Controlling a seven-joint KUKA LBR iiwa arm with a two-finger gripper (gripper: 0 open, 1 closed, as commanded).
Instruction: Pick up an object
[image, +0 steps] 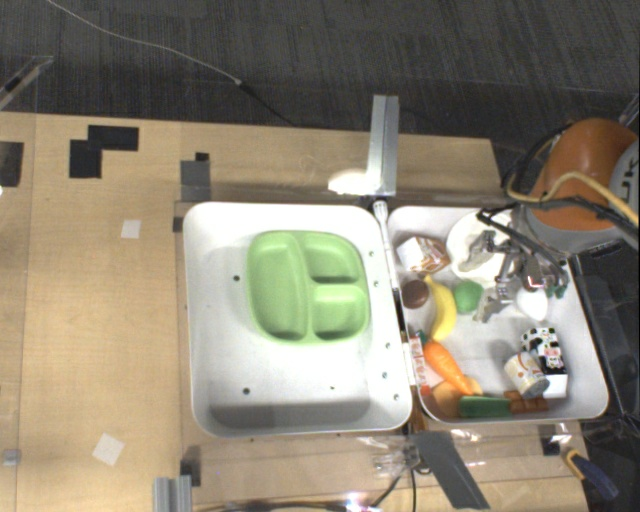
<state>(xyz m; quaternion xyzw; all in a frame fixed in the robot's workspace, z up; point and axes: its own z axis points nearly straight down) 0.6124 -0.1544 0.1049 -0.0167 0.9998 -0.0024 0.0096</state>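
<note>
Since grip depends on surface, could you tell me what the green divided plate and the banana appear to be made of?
The green divided plate looks like moulded plastic with a matte to satin finish: one uniform colour and soft rounded compartment walls. The banana seems to be a toy, probably plastic or rubber, with smooth, even yellow skin and a faint sheen; the view cannot settle which.

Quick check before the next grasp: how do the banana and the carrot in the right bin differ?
The banana is yellow; the carrot is orange. The banana curves and stands nearly vertical in the view, while the carrot is straight and angles toward the bin's lower right. The banana lies nearer the hand. Both are elongated toy foods in the right bin.
</note>
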